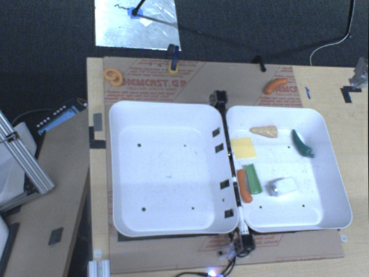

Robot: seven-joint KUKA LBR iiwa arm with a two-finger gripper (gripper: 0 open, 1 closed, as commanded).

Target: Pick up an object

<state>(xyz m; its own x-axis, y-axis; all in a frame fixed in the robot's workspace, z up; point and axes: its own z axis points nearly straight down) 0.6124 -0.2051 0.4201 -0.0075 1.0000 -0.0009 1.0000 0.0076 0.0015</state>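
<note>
Camera view looks down on a big brown board [150,82] with the two bins on it. The right bin [288,212] is the landmark. The left bin [167,178] sits just beside it, touching along the middle. A shiny sheet [135,16] lies well beyond the right bin's far left corner, on the dark floor.

All the things to pick are in the right bin. A flat yellow square [243,148] lies by its left wall. It looks thin and bendy, so it would be hard to pinch. A white lump [281,186] sits near the middle of the bin, toward the near wall. It looks light and a bit crinkly. A green block [252,178] lies by the left wall, with an orange stick [244,186] touching its side. The block looks stiff and light, and I think it is the best pick: grab it across its short sides. A dark green piece [301,143] lies near the right wall. A tan wedge [264,131] lies near the far wall.

An orange sausage shape [277,85] lies on the board just past the right bin's far wall.

I cannot tell how wide the gripper is open, or if it has hold of anything.
</note>
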